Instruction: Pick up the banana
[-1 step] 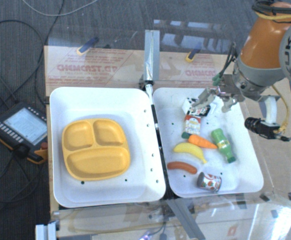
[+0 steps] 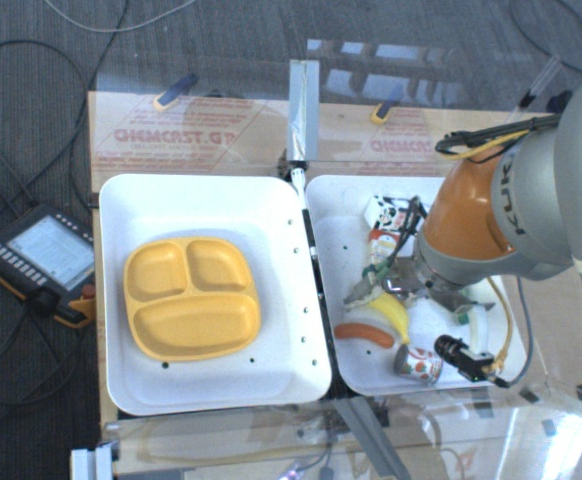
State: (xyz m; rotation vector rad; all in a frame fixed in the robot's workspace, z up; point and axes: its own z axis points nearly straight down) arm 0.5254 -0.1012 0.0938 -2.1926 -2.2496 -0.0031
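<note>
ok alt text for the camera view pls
A grey and orange arm reaches over the right white bin, its gripper just above a banana beside a sausage. A yellow divided plate sits in the left bin.

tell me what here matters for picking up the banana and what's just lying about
For the job:
banana, in the right bin
gripper, right over the banana

Lying about:
yellow tray in the left bin
sausage
small cup
carton
pendant on the floor
</note>
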